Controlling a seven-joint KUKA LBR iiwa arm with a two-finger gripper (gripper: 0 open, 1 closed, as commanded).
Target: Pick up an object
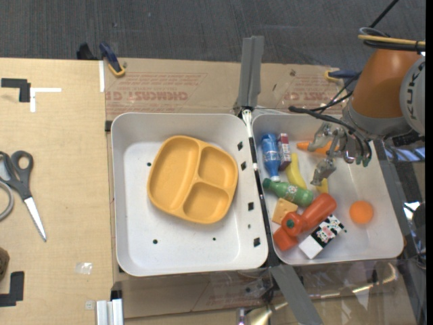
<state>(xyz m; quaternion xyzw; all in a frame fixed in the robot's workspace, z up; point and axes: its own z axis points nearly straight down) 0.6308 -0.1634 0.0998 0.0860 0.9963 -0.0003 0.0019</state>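
Note:
My gripper (323,168) hangs low over the upper middle of the right bin (385,242), reaching in from the right below the orange wrist band. Just left of it lie a yellow banana (295,173), a blue bottle (270,152) and a small dark red box (285,147). A green bottle (292,191) lies below the banana. A red-orange toy (308,219), an orange block (283,210) and a black-and-white box (323,235) sit near the front. An orange ball (362,212) rests alone at the right. I see nothing held in the gripper.
The left bin (128,249) holds a yellow divided plate (193,179). Scissors (24,189) lie on the wooden bench at far left. A blue clamp (112,59) sits at the cardboard's back edge. A small orange piece (304,144) lies near the gripper's base.

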